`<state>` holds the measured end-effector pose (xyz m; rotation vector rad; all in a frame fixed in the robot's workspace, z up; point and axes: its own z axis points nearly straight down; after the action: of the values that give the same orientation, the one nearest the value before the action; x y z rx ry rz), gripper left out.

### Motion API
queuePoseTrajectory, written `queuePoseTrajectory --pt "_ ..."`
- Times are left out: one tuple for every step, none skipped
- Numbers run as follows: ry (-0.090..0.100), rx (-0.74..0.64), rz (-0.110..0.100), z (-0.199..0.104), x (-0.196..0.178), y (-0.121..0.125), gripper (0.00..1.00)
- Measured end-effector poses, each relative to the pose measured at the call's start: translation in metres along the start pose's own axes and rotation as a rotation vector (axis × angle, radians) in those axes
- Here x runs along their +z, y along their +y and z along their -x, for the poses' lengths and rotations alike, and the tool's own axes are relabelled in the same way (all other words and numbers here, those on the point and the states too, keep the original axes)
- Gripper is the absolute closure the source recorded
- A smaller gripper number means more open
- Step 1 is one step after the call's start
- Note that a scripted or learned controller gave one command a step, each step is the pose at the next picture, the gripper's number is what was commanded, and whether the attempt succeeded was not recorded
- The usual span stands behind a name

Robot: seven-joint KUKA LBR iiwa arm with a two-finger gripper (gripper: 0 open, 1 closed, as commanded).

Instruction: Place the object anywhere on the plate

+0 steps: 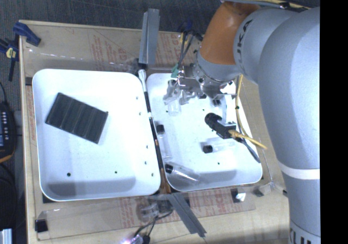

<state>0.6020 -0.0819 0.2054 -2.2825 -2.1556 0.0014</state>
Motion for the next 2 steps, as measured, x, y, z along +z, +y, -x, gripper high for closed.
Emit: queuePoseTrajectory --pt "-0.001 0.143 -0.001 -0.087 0.015 0.013 1.0" --pt "-0.002 0.616 -0.007 -0.129 0.015 -0.04 1.0"
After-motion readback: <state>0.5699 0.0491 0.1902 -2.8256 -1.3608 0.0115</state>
